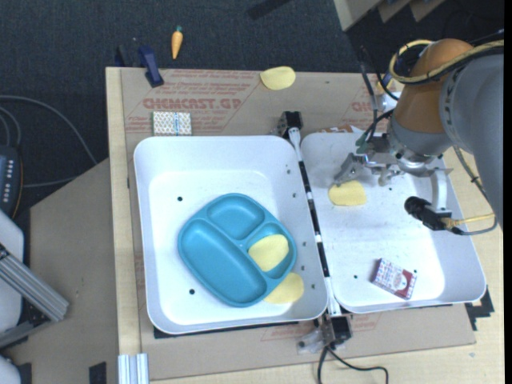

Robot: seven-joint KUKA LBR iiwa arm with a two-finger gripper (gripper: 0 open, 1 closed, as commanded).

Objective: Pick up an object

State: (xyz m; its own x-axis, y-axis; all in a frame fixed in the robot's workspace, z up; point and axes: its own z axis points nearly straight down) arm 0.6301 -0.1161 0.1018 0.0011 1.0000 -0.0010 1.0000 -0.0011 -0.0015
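In the left bin (152, 214) a blue tray (220, 250) holds one yellow piece. The target, a flat yellow chip (348, 194), lies in the right bin (448, 290) just under the gripper (362, 169), whose state I cannot tell. It looks light, thin and brittle; pinch its edges gently.

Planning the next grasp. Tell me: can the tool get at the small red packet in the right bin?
Probably yes. The red packet lies alone and uncovered on the right bin floor, away from the tool.
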